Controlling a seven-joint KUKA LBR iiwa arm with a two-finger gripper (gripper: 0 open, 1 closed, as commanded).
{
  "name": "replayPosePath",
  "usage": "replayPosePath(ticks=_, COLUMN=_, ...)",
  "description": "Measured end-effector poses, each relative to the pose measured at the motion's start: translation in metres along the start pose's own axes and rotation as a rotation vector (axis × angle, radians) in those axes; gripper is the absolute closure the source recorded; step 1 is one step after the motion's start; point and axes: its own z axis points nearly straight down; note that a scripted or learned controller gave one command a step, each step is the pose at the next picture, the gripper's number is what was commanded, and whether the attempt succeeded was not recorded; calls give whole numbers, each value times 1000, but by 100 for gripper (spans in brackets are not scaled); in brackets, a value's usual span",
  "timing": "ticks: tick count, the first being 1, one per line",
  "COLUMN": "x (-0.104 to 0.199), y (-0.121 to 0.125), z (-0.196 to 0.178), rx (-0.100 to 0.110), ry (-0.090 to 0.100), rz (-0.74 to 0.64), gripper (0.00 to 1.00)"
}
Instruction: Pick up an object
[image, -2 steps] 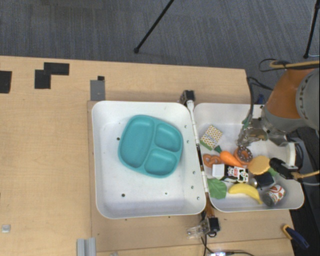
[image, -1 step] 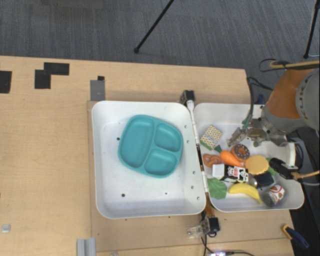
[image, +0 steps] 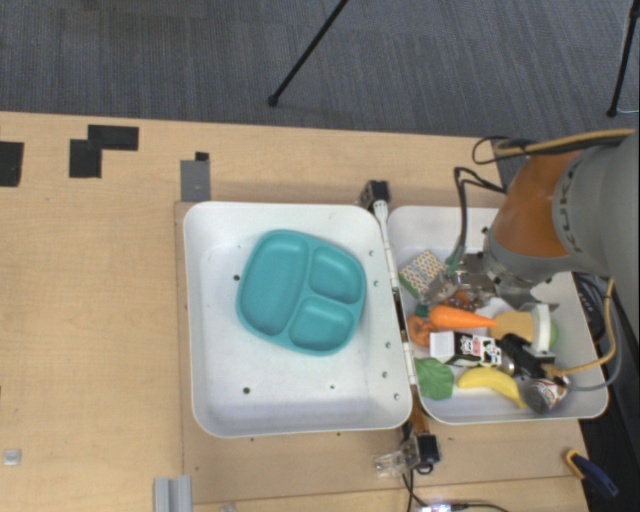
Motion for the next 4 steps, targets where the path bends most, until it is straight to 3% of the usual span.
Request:
replayPosePath(ticks=2, x=10, y=-75, z=-2, rx=-8, ry=-2, rz=3, gripper=0)
replayPosePath(ticks=4, x=13, y=-80, z=-2, rx=-12, ry=-4, rz=4, gripper=0)
